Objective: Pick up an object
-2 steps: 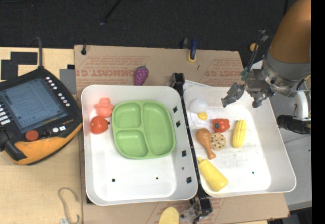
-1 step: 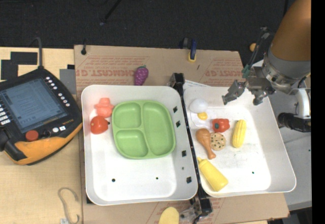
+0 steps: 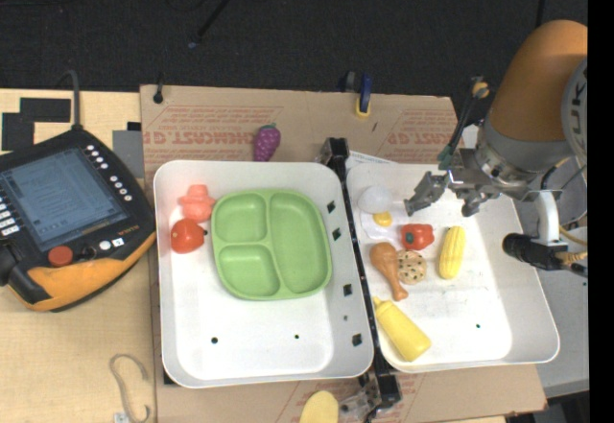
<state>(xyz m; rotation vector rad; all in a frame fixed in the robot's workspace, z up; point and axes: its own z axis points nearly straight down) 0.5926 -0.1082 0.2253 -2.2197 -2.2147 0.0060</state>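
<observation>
My gripper (image 3: 448,198) hangs over the back of the right bin (image 3: 523,340), its two dark fingers spread open with nothing between them. Just in front of it and below lies a red pepper (image 3: 416,237). Beside the pepper are a yellow corn cob (image 3: 451,251), a cookie (image 3: 412,266) and a chicken drumstick (image 3: 386,268). A fried egg (image 3: 377,203) sits at the bin's back left, left of the gripper. A yellow mustard bottle (image 3: 401,330) lies near the front left corner.
The left bin (image 3: 249,344) holds a green divided plate (image 3: 269,244), a red tomato (image 3: 188,236) and a pink toy (image 3: 197,202). Purple grapes (image 3: 267,141) lie on the cardboard behind. A teach pendant (image 3: 67,210) sits far left. A yellow object (image 3: 319,407) lies at the front.
</observation>
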